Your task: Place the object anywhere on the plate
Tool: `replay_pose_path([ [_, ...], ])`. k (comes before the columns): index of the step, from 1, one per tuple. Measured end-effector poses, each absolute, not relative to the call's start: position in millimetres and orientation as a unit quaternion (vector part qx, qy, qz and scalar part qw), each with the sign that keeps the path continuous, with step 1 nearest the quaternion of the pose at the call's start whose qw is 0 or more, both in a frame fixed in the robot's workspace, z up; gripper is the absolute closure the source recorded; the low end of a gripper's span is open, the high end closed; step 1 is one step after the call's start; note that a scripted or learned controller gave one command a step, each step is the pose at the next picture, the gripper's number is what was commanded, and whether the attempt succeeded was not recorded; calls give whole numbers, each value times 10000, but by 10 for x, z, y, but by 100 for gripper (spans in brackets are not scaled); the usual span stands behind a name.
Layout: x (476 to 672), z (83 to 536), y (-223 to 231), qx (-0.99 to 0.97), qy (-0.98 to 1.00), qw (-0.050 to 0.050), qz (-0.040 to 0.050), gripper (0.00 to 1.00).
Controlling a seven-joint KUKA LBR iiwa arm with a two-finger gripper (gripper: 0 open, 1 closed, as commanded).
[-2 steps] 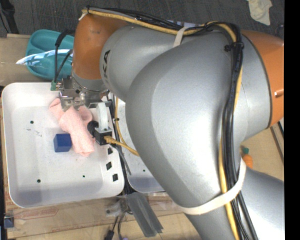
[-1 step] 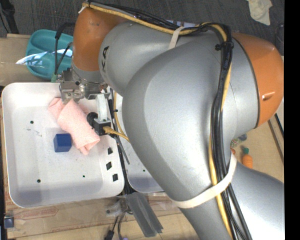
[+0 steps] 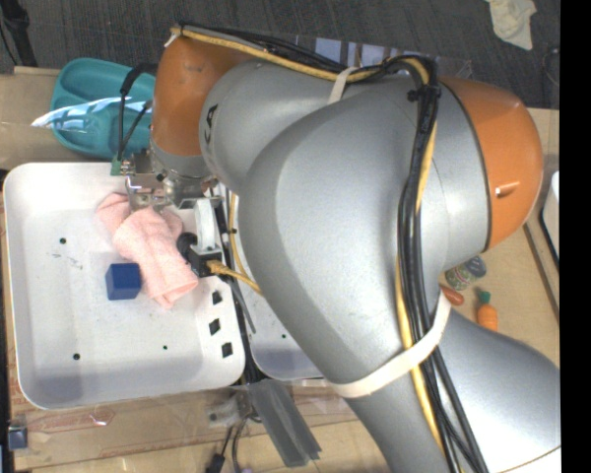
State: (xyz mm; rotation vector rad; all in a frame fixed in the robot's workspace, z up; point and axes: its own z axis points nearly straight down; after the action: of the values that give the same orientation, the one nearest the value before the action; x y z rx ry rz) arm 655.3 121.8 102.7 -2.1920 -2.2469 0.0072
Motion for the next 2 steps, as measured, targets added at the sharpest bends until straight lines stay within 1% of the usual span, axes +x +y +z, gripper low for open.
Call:
replay_pose_path([
  [1,6560,933,1126,-6332,-7740,14,8,100],
  [2,5984,944,1627,-5736,-8191,-19,-20,100],
])
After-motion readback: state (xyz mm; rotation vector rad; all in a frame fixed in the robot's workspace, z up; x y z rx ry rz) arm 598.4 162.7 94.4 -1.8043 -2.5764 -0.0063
